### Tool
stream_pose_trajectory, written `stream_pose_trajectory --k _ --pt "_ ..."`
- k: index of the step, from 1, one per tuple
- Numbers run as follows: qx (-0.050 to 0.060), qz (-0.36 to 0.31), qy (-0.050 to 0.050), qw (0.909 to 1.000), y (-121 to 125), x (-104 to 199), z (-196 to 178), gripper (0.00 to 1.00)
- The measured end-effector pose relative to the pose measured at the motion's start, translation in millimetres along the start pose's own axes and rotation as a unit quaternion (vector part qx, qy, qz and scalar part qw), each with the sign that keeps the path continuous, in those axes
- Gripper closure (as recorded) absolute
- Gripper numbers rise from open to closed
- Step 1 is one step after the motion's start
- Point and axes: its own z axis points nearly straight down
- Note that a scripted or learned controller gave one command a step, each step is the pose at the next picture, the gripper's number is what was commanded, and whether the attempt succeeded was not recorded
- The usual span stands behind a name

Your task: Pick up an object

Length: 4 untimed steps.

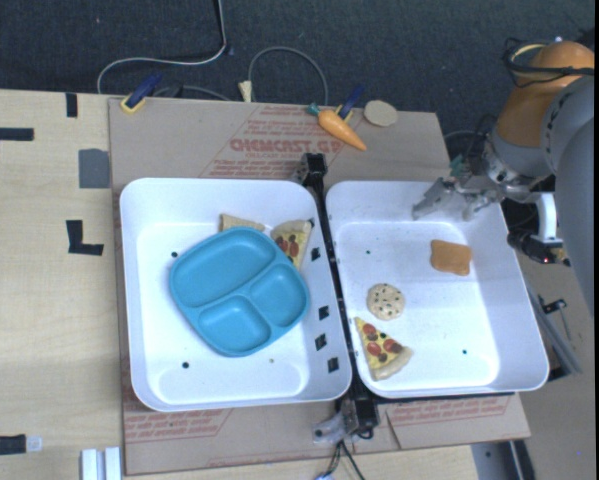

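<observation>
Hovering over the right bin's (519, 298) back edge, the tool (441, 201) is spread.

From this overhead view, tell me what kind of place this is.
Most likely a robot lab bench set up for grasping trials, not a kitchen. Two white bins sit side by side on cardboard, holding toy food such as a pizza slice and a cookie, with a robot arm reaching in.
</observation>
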Motion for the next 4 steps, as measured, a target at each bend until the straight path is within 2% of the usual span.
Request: stream_pose_trajectory --k 1,2,3,4 --pt "-0.002 0.001 -0.002 1.0 -59 29 30 0.0" --pt "0.002 0.0 0.001 1.0 0 1 20 0.0" --pt "0.0 0.0 -0.001 1.0 -29 35 31 0.0" --pt "-0.001 0.001 0.0 1.0 -74 13 30 0.0"
